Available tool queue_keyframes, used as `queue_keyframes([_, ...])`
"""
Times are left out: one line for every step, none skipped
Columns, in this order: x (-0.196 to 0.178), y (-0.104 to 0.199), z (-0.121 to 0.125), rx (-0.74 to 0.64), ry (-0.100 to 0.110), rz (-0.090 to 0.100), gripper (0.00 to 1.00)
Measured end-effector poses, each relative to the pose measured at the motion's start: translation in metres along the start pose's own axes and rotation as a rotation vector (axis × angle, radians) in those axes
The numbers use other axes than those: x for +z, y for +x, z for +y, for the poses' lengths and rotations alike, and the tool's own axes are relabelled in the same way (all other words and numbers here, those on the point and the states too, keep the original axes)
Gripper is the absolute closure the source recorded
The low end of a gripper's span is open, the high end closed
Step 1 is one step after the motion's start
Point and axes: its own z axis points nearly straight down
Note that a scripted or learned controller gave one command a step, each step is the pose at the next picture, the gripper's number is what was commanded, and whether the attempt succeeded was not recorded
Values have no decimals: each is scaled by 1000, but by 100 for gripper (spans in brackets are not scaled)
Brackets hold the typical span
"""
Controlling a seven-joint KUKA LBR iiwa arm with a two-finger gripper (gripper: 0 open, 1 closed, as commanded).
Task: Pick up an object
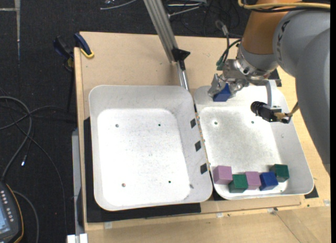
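Observation:
My gripper (223, 87) hangs over the far left corner of the right bin (252, 142), raised above its floor. A blue block (221, 94) shows between the two grey fingers, held off the bin. Along that bin's near edge lies a row of blocks: a purple one (222, 174), a green one (239, 182), a pink-purple one (253, 179), a blue one (268, 180) and a dark green one (281, 171).
The left bin (137, 147) lies beside the right one, their rims meeting at a divider with black clips (198, 145). A slanted metal post (160, 21) rises behind the bins. A blue-yellow clamp (80, 45) sits at the bench's far left corner.

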Motion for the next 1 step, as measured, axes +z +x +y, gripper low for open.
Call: queue_keyframes([6, 65, 13, -1, 10, 3, 100])
